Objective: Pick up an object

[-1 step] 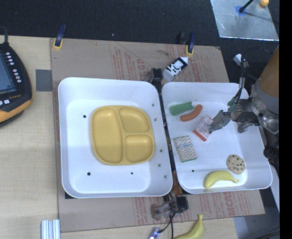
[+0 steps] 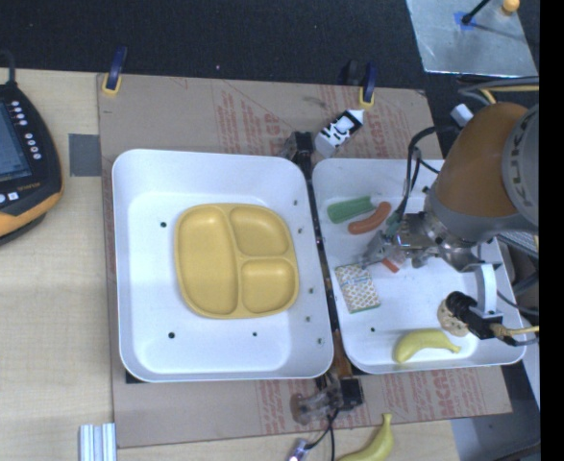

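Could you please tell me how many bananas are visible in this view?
2. One yellow plastic banana lies at the near edge of the right white bin; another yellow banana lies outside the bins on the cardboard. The arm may hide others.

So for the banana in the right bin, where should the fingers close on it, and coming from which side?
Across the middle of the banana, coming straight down from above. It lies flat, curved, its length running left-right near the bin's front wall. Closing front-to-back spans its narrow width; the front finger would have little room by the wall, so I'd expect a tight fit.

Glossy yellow plastic tray [image 2: 235, 259] in smooth white plastic bin [image 2: 147, 344].
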### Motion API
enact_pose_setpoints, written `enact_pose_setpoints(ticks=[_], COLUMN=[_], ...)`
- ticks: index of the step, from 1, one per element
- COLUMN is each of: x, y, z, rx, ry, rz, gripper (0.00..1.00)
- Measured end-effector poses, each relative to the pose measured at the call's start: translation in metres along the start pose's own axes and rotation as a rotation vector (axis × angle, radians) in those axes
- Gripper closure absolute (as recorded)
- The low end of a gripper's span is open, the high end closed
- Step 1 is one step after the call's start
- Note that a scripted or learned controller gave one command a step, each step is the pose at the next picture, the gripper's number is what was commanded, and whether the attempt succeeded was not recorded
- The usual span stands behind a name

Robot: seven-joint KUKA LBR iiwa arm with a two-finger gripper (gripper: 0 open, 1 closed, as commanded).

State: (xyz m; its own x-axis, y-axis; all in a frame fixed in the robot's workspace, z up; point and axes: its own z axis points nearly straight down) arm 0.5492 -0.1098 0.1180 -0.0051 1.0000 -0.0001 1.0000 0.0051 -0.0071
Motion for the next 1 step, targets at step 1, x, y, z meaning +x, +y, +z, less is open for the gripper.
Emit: enact_pose_setpoints(ticks=[1], x=[0.0085], y=[0.0028], z=[0.023], rx=[-0.007], ry=[-0.002], rz=[0.001], gripper=[0.0])
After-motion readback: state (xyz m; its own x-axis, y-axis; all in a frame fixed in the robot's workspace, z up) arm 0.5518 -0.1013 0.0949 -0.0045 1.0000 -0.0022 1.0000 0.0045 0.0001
